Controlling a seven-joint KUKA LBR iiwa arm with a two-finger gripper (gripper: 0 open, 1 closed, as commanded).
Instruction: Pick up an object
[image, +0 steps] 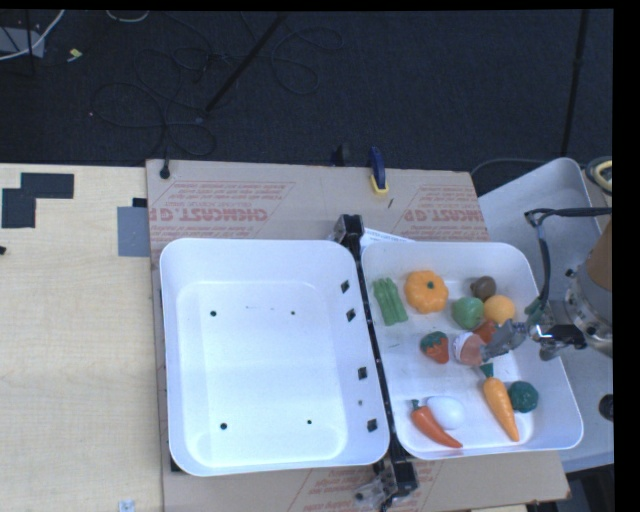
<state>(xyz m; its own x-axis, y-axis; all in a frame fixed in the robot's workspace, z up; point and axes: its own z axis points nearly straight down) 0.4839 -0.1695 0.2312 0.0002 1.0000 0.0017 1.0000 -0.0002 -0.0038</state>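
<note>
The right bin holds several toy foods. Among them are an orange pumpkin, a green pod, a strawberry, a green round piece, a brown piece and a yellow-orange ball. Nearer the front lie a carrot, a dark green piece, a white egg and a red chili. My gripper is low in the bin, its tip against a pink-and-white piece. A small red piece sits just above it.
The left bin stands beside the right one, with a black divider between them. Both rest on a cardboard sheet. The arm's wrist reaches over the right bin's right wall, trailing a cable.
</note>
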